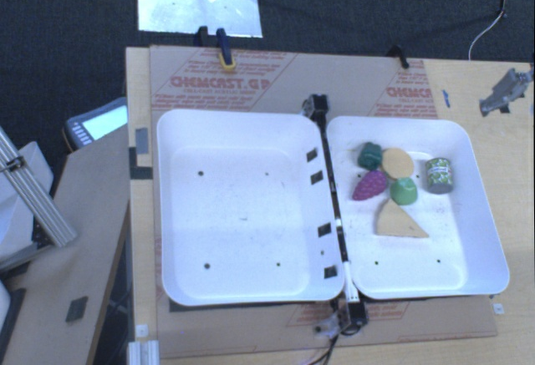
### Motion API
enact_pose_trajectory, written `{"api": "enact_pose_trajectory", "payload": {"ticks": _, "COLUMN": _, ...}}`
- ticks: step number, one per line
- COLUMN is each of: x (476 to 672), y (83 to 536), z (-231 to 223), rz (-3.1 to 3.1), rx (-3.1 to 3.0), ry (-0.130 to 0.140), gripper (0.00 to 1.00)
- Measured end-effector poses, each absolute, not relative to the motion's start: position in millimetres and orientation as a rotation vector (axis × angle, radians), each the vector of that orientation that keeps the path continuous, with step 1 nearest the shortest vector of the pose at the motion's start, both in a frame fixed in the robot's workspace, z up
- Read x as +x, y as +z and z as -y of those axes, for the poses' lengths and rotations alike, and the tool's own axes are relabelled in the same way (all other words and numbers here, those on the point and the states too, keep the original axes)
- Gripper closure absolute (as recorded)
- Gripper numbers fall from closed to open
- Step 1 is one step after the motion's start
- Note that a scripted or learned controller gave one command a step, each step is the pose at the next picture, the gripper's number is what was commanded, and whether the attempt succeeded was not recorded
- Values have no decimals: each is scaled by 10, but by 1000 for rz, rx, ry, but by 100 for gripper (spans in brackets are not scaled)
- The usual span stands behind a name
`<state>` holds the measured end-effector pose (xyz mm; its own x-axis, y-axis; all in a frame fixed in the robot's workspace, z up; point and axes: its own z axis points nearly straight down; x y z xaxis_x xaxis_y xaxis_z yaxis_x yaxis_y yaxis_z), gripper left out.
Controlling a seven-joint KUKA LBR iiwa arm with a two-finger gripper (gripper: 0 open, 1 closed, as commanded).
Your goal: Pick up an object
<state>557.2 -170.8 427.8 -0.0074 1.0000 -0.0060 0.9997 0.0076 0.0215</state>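
Nearest to the camera in the right bin (pixel 468 271) lies a tan wedge (pixel 399 222), flat on the floor, its long axis running left to right and its point aimed away from the camera. Just beyond it sit a magenta grape bunch (pixel 369 185), tilted with its narrow end toward the lower left, and a green cup (pixel 404 190). Behind these are a dark green lump (pixel 370 156), a yellow ball (pixel 397 163) and a small can (pixel 439 174) standing upright. The left bin (pixel 238 213) sits alongside on the desk (pixel 351 75). My end effector (pixel 506 93) hangs at the far right, above the desk beyond the right bin; whether it is released or clenched I cannot tell.
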Motion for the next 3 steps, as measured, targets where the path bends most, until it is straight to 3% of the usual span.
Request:
{"api": "enact_pose_trajectory", "payload": {"ticks": 1, "x": 5564, "y": 4288, "z": 1713, "rz": -2227, "rx": 2205, "ry": 5, "gripper": 100}}
{"api": "enact_pose_trajectory", "payload": {"ticks": 2, "x": 5636, "y": 4749, "z": 546, "rz": -2235, "rx": 2202, "ry": 10, "gripper": 100}}
{"api": "enact_pose_trajectory", "payload": {"ticks": 3, "x": 5844, "y": 4147, "z": -342, "rz": -2239, "rx": 2209, "ry": 0, "gripper": 100}}
